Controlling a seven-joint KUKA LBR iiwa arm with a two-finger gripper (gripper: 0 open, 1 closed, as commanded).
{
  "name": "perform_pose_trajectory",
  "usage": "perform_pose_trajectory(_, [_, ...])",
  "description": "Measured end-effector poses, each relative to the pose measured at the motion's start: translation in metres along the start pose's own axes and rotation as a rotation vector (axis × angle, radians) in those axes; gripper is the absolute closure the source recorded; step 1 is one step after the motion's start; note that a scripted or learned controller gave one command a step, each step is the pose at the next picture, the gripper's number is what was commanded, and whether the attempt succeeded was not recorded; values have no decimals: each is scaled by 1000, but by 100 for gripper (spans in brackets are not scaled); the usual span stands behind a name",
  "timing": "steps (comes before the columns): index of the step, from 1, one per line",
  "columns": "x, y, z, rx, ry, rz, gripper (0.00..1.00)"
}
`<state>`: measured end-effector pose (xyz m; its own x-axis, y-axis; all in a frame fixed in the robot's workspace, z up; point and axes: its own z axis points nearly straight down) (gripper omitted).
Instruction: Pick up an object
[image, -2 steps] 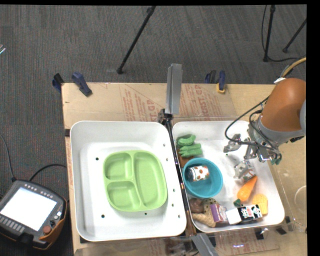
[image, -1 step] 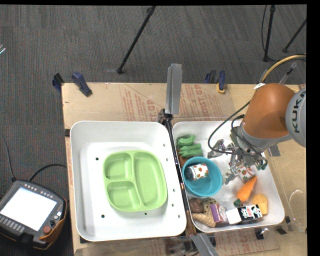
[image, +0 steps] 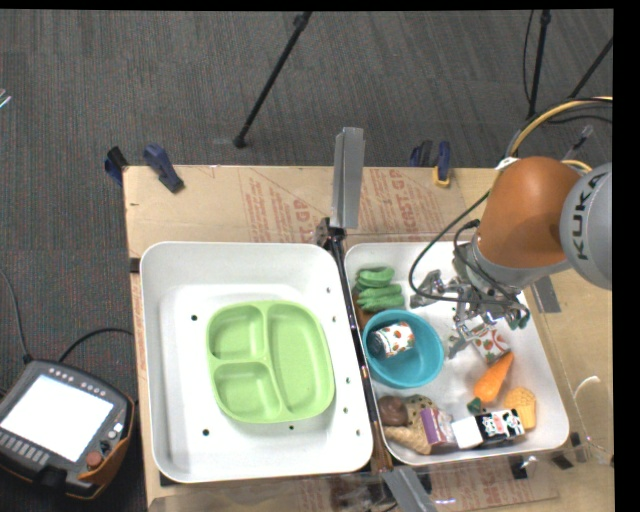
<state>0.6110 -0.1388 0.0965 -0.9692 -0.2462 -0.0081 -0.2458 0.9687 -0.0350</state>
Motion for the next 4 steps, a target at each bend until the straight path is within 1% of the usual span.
perform_pose_trajectory(1, [70, -27, 9, -36, 4, -184, 0])
perform_pose_trajectory(2, [71, 16, 5, -29, -6, -241, 0])
perform_pose_trajectory(3, [117, -41, 3, -24, -26, -315, 0])
perform_pose_trajectory(4, [95, -1, 3, -12, -7, -283, 0])
